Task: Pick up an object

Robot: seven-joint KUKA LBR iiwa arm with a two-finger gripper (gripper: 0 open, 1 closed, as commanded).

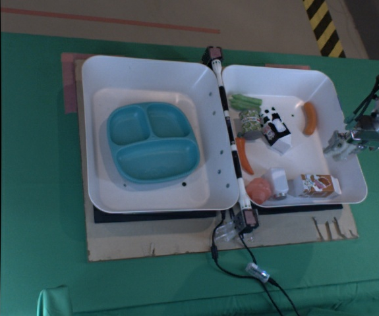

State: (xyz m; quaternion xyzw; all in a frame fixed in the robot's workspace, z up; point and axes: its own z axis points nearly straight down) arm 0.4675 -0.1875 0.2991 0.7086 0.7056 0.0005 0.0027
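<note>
Bench (37, 176): green cover, cardboard sheet under two white bins set side by side.

L bin (146, 78): holds one teal divided plate (153, 142), three compartments, nothing on it. Not relevant to pick.

R bin (321, 84): holds all candidate objs, crowded toward its left and near sides.

Arm: enters from right; orange band just visible at frame edge. Claw (344, 143) sits at the R bin's right rim, approx. over the wall, nothing visible betw. its fingers. Whether fingers are spread or pressed together: cannot tell, too small/blurred.

Objs, large to small:
- milk carton (320, 185), brown/white, lying flat in near-right corner; nearest item to claw, below-left of it.
- pink lump (260, 189), near-left corner, touching small white cup (279, 183).
- black/white toy (275, 129), mid bin, beside a grey-green can (249, 120).
- green beans (246, 101), far-left area.
- carrot (243, 155), along left wall.
- sausage (309, 118), orange, alone on bare floor; near claw, up-left of it.

Step in hand (judged): approach, target not yet committed.

How to do well: pick an isolated obj w/ free space on both sides. Sausage is best bet: no neighbours touching. Align fingers across its short axis, descend straight, close only once low. Carton is closer but sits by the bin wall; wall may block one finger. Avoid the can/toy cluster, risk of pinching two.
</note>
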